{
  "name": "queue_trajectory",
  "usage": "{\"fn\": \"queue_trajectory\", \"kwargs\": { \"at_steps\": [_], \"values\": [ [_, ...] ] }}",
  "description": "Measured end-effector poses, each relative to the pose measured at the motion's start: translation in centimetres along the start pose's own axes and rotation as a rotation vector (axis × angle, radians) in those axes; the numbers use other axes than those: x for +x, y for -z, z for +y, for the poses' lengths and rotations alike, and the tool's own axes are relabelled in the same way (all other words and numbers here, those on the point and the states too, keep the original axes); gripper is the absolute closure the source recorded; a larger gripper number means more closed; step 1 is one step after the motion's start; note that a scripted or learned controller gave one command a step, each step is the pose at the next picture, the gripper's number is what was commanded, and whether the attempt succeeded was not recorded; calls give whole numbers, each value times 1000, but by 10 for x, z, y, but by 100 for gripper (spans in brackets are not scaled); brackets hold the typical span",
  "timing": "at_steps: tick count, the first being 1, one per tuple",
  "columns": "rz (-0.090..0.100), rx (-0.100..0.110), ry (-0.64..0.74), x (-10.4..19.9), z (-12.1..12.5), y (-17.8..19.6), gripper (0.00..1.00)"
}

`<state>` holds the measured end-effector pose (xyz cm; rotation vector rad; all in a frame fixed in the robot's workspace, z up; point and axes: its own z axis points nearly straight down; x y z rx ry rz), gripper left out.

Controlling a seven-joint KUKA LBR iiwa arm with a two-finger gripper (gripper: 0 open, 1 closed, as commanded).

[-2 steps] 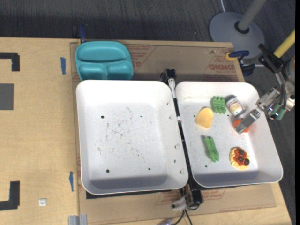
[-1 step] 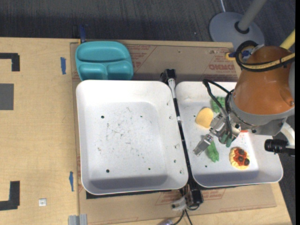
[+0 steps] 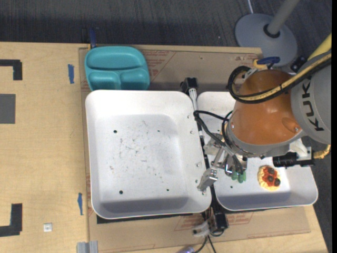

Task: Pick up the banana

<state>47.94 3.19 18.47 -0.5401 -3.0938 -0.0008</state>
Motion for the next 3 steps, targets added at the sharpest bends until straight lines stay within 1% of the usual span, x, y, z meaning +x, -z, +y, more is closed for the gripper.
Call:
{"fn": "queue_trajectory", "kwargs": {
  "at_steps": [1,2,3],
  "values": [
    [-4,-3,-116,21,60,-99,0],
    [-4,-4,-285,19,121,-99,0],
    [-4,-7,-289,18,196,-98,0]
  ]
}}
